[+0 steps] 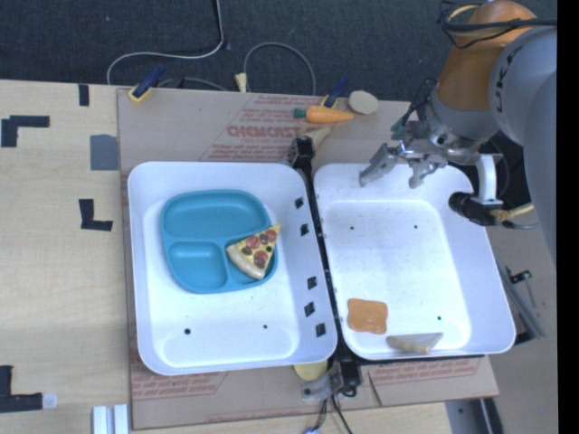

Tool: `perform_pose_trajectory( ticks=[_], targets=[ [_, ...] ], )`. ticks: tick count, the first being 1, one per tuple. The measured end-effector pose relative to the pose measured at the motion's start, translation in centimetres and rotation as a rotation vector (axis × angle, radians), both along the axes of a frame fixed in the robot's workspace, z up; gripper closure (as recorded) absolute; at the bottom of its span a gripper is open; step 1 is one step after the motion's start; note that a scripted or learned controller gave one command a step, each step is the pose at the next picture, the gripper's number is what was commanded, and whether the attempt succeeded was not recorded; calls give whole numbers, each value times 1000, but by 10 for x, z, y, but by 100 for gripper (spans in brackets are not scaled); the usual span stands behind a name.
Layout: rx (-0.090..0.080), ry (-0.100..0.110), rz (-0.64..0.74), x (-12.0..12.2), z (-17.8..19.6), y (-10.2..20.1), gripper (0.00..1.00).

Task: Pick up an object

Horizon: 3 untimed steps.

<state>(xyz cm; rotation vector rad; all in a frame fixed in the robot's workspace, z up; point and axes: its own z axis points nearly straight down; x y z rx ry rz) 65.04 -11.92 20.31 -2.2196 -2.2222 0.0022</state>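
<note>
I see the gripper (395, 172) spread open and holding nothing, over the far rim of the right bin (470, 242). An orange piece (367, 316) and a tan piece (414, 342) lie near — along the bin's near edge. The left bin (145, 269) holds a blue plate (204, 233) with a pizza slice (253, 253).

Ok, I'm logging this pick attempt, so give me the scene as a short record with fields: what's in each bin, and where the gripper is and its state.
left bin: blue divided plate, pizza slice in the plate's right compartment
right bin: orange flat piece and pale piece, both near the front edge
gripper: open, nothing between its fingers, over the right bin's back edge
behind the bins: carrot and pale round object on cardboard
</note>
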Motion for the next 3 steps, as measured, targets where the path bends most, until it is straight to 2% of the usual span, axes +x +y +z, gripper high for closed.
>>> perform_pose_trajectory(
  ticks=[1, 2, 3],
  targets=[
    [3, 12, 0, -19, -114, 18, 0],
    [1, -1, 2, 19, -118, 13, 0],
    [0, -1, 0, 18, -112, 4, 0]
  ],
)
